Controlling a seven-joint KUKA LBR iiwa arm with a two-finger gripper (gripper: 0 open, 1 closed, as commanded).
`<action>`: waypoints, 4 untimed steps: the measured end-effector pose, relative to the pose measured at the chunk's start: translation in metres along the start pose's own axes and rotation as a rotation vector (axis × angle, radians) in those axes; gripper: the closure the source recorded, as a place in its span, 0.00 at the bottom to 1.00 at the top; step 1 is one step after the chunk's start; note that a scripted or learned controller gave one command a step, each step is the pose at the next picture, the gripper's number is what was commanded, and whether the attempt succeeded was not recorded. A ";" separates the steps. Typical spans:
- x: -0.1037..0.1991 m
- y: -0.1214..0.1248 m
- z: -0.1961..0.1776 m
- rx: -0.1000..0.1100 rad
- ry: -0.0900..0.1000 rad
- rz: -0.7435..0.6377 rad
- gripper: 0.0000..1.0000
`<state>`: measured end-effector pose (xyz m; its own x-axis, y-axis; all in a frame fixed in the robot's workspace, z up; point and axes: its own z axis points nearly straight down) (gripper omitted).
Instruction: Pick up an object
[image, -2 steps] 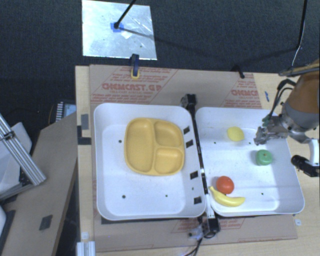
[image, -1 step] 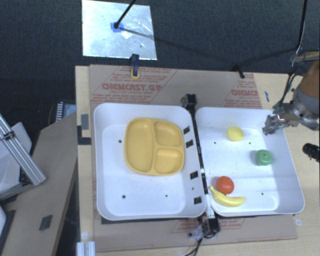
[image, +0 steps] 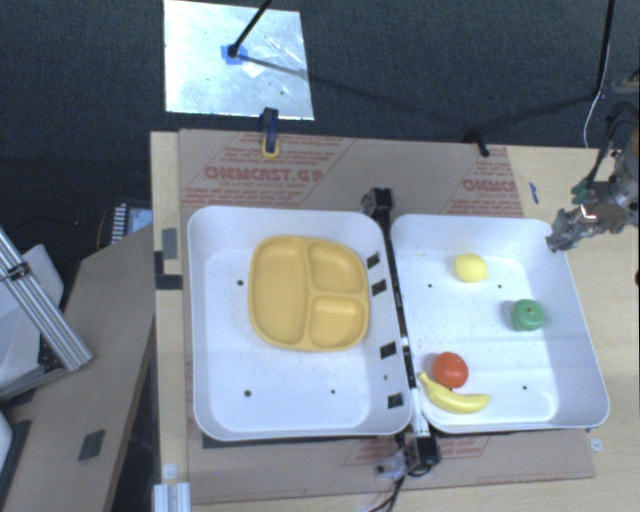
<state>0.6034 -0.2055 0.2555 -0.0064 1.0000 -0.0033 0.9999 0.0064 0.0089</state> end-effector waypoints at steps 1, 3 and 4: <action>0.000 0.002 -0.037 0.003 0.001 0.000 1.00; 0.091 0.010 -0.025 0.007 0.004 -0.003 1.00; 0.149 0.011 -0.026 0.007 0.005 -0.004 1.00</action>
<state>0.6129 -0.0560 0.2810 -0.0101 0.9999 0.0019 0.9999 0.0101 0.0021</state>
